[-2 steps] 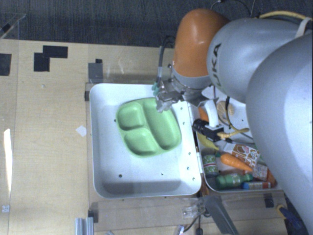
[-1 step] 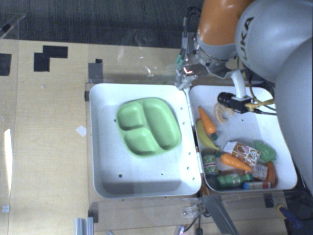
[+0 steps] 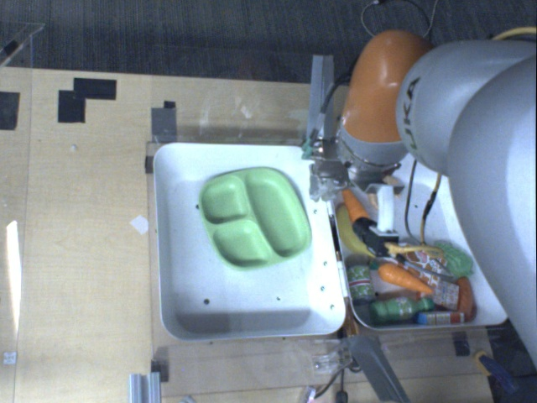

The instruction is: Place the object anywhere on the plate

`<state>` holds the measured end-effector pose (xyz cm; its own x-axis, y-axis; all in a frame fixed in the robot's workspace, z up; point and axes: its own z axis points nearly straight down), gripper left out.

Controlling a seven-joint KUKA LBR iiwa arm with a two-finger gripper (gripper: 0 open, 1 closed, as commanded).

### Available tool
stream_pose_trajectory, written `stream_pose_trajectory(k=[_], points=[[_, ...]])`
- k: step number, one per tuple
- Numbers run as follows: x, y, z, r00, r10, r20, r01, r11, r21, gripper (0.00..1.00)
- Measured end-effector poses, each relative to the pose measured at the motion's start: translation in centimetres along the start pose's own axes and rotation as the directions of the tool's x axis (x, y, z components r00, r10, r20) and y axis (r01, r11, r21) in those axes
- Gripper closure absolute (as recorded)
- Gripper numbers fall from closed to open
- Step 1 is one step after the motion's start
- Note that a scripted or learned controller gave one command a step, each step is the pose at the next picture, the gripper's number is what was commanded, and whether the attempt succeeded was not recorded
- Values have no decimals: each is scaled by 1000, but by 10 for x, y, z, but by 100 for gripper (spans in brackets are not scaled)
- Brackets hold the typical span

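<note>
A green plate [image 3: 254,217] with three compartments lies in the left white bin [image 3: 185,309], nothing on it. My gripper [image 3: 329,179] hangs below the orange wrist band [image 3: 382,74], over the wall between the two bins, just right of the plate's upper right corner. The right bin [image 3: 361,316] holds a pile of toy food: an orange carrot [image 3: 403,278], a yellow banana [image 3: 352,235], a green bottle [image 3: 401,310] and an orange piece [image 3: 353,206] close under the gripper. Nothing shows in the gripper.
The grey arm [image 3: 478,133] covers the upper part of the right bin. Bare white floor of the left bin surrounds the plate, widest along its front. Metal brackets [image 3: 164,122] stand at the bin corners. Cables [image 3: 415,217] hang beside the wrist.
</note>
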<state>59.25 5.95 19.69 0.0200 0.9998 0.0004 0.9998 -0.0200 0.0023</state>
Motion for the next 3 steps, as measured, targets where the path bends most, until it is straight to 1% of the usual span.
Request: stream_pose_trajectory(k=[1,2,3], points=[[87,43,-9,996,-89,-1,89,996,-1,100],[118,-12,-19,996,-84,-1,84,996,-1,100],[162,-40,-45,996,-90,-1,90,996,0,100]])
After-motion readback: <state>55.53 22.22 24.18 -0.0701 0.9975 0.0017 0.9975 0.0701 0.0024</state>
